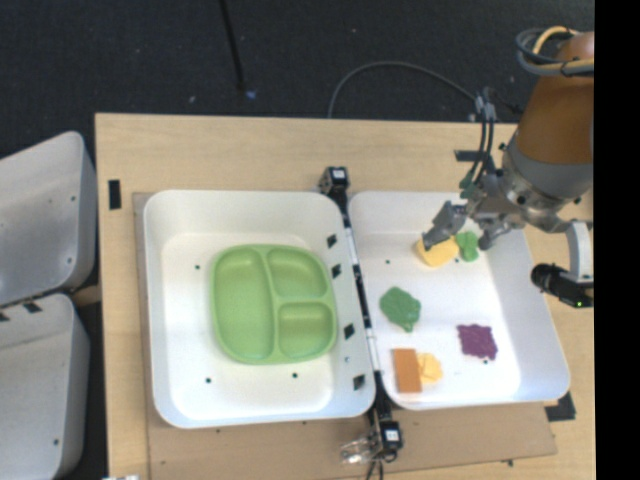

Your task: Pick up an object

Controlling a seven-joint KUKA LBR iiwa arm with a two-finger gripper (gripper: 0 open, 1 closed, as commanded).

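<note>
We see the grey arm's claw [462,230] poised low over the far end of the right-hand bin [520,368], its dark fingers spread to either side of two small pieces lying directly beneath it: a pale yellow lump [436,254] and a lime-green bit [468,247] that touches it. Neither piece is lifted; both appear to rest on the bin floor, so we judge the pick is still at the closing stage, and the yellow lump looks the likelier target since it sits nearest the one finger. Two pieces lying so close could mean the claw catches both, or knocks one aside.

Nearer the camera than the claw, the other loose pieces are scattered apart, which leaves each room for a grasp: a dark green piece [401,308], a purple piece [477,341], and an orange block [406,370] touching a small yellow piece [430,369]. Well away from the claw, in the neighbouring bin [165,268], a green divided plate [272,302] lies flat.

Both bins sit on a light wooden worktop [220,148] above a dark floor [150,38], with a cable [395,68] looping behind and white chairs [40,268] alongside.
</note>
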